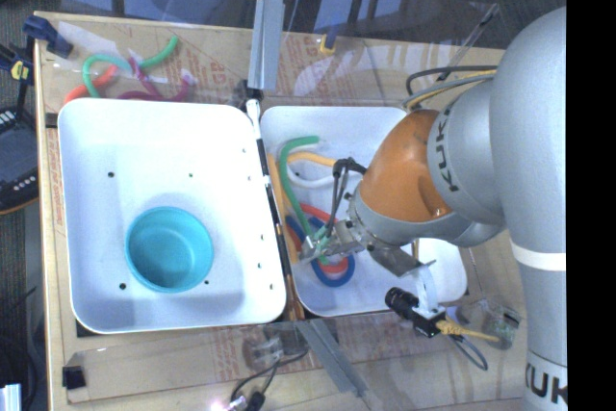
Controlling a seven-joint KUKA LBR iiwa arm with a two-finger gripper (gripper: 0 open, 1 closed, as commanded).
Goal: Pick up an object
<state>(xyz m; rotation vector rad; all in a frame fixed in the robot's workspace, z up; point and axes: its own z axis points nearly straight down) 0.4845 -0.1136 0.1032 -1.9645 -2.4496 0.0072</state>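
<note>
In the right bin [371,117] lies a tangle of things: a green curved tube [295,170], a yellow tube [310,157], a red piece [313,211] and a blue ring [333,272]. My gripper [322,248] reaches down into this pile, right above the blue ring and beside the green tube. The grey wrist and orange band [409,178] hide much of the bin's middle. A turquoise bowl [169,248] sits in the left bin [96,132], low and left of centre.
Behind the left bin, on the wooden bench, lie green, orange and pink curved tubes [130,72]. A metal divider [266,38] stands between the bins at the back. The arm covers the right bin's right side.
</note>
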